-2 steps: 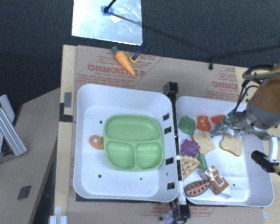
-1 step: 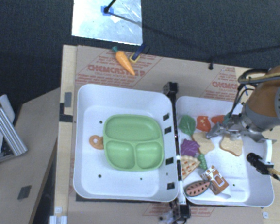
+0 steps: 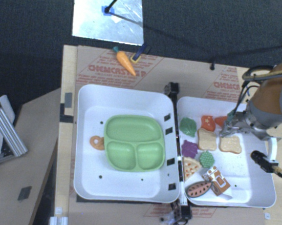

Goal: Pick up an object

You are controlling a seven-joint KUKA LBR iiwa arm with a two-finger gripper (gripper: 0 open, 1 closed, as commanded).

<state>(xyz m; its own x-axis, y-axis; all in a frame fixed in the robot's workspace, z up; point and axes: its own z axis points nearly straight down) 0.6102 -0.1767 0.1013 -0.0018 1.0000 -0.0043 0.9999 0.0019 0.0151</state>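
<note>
Status: pick not yet done, as far as the view shows. The gripper (image 3: 229,128) sits low in the right bin (image 3: 261,196), at its upper middle, just above and beside a slice of toast (image 3: 230,144). Nothing is seen lifted; all items lie on the bin floor. Gripper opening: cannot tell, since the wrist hides its tip from this angle. Remaining, by my reading: close on an item and raise it clear.

Right bin contents: toast slice under the gripper, second toast slice (image 3: 207,139) to its left, red piece (image 3: 208,123), green leafy piece (image 3: 188,126), purple piece (image 3: 190,149), round green piece (image 3: 206,160), pizza slice (image 3: 190,167), brown oval piece (image 3: 198,189), small brown-and-white box (image 3: 217,180).

Left bin (image 3: 83,178): green divided plate (image 3: 133,143) at centre, compartments bare; small orange pretzel (image 3: 97,142) just left of the plate.

On the table behind the bins: toy carrot (image 3: 125,62).
</note>
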